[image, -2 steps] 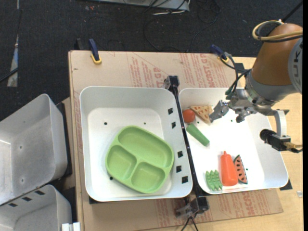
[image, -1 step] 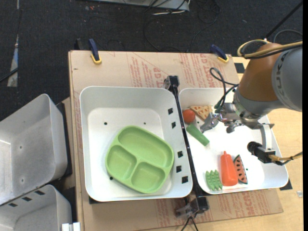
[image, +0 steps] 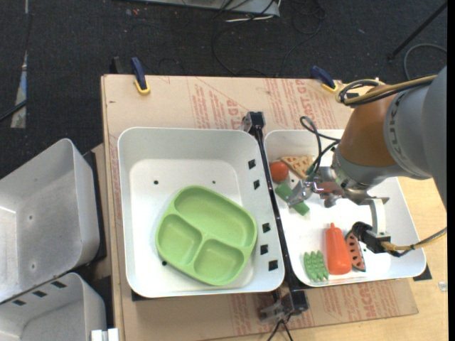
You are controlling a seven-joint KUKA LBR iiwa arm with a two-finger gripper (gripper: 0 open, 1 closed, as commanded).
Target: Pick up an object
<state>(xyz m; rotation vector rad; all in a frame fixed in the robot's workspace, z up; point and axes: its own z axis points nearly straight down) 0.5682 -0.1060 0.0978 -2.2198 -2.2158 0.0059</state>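
Note:
My gripper (image: 307, 189) is low in the right bin (image: 409, 219), over its left middle part. Right at its tip lies a small green piece (image: 285, 190), and a second green piece (image: 299, 207) lies just below it. Whether either one is held cannot be seen. A red-orange ball (image: 279, 170) and a tan waffle-like piece (image: 299, 164) sit just beyond the gripper toward the bin's back. An orange carrot (image: 338, 249), a watermelon slice (image: 356, 251) and a ridged green piece (image: 315, 266) lie near the front wall.
The left bin (image: 142, 155) holds a light green divided plate (image: 206, 234). A black divider (image: 270, 197) runs between the two bins. The arm's grey and orange body (image: 384, 133) hangs over the right bin's back half. More white bins (image: 43, 212) stand at the far left.

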